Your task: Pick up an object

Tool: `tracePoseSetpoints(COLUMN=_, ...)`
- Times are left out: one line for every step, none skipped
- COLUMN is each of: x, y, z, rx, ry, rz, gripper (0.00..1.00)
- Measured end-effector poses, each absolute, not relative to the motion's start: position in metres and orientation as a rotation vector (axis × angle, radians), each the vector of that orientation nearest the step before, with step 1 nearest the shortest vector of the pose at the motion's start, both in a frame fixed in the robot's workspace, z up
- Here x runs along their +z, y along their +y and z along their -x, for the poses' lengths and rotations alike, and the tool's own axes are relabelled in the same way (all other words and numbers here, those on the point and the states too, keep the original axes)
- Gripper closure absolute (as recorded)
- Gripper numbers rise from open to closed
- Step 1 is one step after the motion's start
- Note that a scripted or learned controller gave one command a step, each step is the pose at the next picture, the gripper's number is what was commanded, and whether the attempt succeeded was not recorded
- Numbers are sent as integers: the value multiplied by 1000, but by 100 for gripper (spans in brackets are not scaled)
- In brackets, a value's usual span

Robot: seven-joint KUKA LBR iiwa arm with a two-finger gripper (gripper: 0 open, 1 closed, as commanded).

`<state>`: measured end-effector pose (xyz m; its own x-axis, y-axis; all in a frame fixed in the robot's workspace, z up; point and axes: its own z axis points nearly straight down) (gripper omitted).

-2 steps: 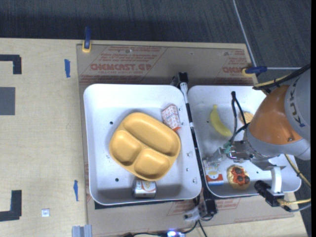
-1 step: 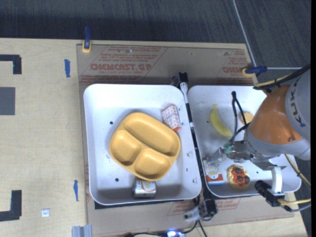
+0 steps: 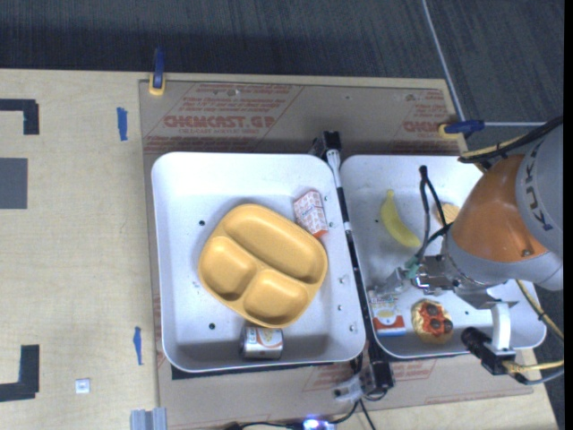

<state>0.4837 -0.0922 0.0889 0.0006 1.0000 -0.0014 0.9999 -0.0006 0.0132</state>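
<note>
So the pincer point(image 3: 401, 285) is down low in the right bin point(image 3: 528, 334), hanging off the orange-banded arm point(image 3: 501, 218) that comes in from the right. The closest things to it are a small flat packet point(image 3: 384, 310) just below and a touch left of it, and a round red-and-orange item point(image 3: 431, 320) just below and to its right. The banana point(image 3: 397, 220) is further up from it, with its long axis running up-down and slightly angled.

Honestly can't tell how wide the pincer is or whether it's got anything, it's all a clutter of metal and cable there. My guess is the packet's the target, since it's practically under the tip, but could go either way.
</note>
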Motion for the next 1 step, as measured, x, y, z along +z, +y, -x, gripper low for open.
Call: tracePoseSetpoints(x=89, y=-93, z=-484, rx=14, ry=2215, rz=-2214, gripper=0)
